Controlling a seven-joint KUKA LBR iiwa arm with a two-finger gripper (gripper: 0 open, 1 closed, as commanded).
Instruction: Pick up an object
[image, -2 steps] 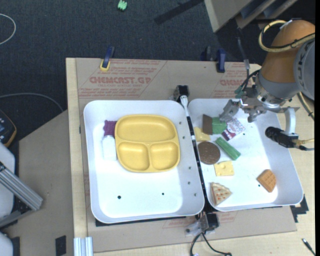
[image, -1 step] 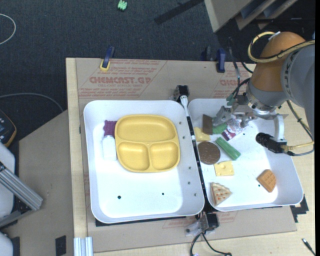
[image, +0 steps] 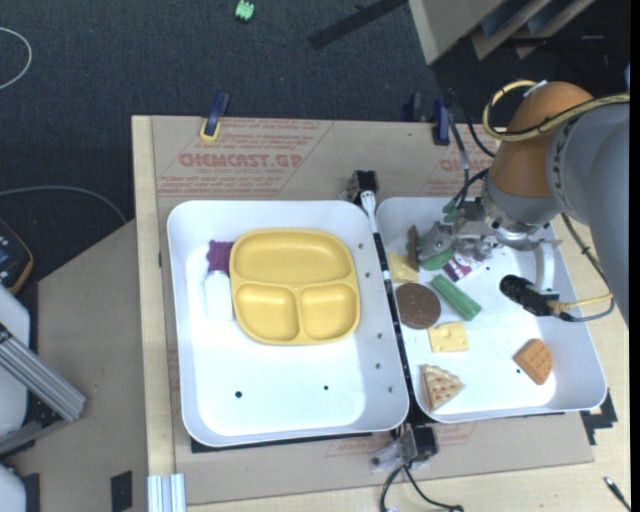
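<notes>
- We see the toy food lying in the right bin (image: 580, 385), the white one nearer the arm.
- A green block (image: 457, 298) lies tilted in the middle of that bin, just under the gripper.
- A brown round cookie (image: 417, 305) lies just left of the green block, close to the bin's left wall.
- A yellow cheese square (image: 448, 338) lies just below the cookie.
- A pizza slice (image: 440, 385) lies near the front left corner of the bin.
- An orange cracker (image: 534, 360) lies over on the right side, well apart from the pizza slice.
- A small pale yellow piece (image: 403, 267) lies above the cookie, by the left wall.
- The gripper (image: 445, 245) is down low in the back part of the right bin, among the toys. It is in shadow, so we cannot tell how it is set or if it has hold of anything.
- The arm (image: 560, 150) is grey with an orange band and comes in from the right.
- The left bin (image: 190, 330) is beside the right bin, and the two touch along the middle.
- A yellow plate (image: 295, 285) with three parts lies in the back half of the left bin.
- A purple thing (image: 218, 255) and a white thing (image: 216, 295) lie just left of the plate.
- Both bins lie on the brown desk (image: 160, 180).
</notes>
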